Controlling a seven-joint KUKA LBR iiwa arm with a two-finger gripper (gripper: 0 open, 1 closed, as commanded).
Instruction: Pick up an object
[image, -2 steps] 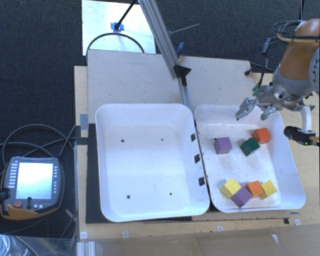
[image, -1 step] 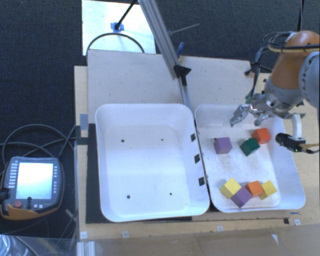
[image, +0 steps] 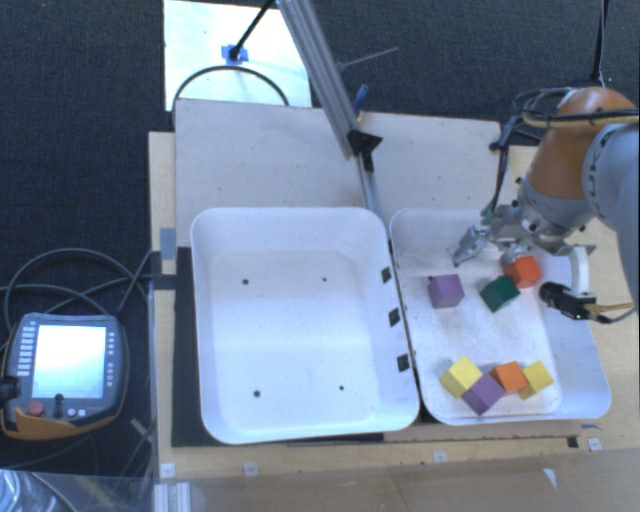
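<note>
2 shallow white bins sat side by side on the bench, and the arm (image: 585, 160) reached in from the right of the frame, its orange band high at the upper right and its wrist bent down over the upper part of the right bin (image: 590, 395). The left bin (image: 290, 250) lay in the middle of the frame.

In the right bin an orange block (image: 522, 270) lay just below the wrist, with a green block (image: 499, 293) touching it at lower left and a purple block (image: 446, 291) further left. Along the bin's lower edge 4 more blocks clustered: yellow (image: 462, 376), purple (image: 483, 392), orange (image: 510, 376) and yellow (image: 537, 377). A teach pendant (image: 62, 375) (screen lit) rested at lower left, off the bench.

The gripper (image: 500, 240) hung just above the orange block; whether its claw was spread or closed could not be made out, and nothing was seen held in it.
</note>
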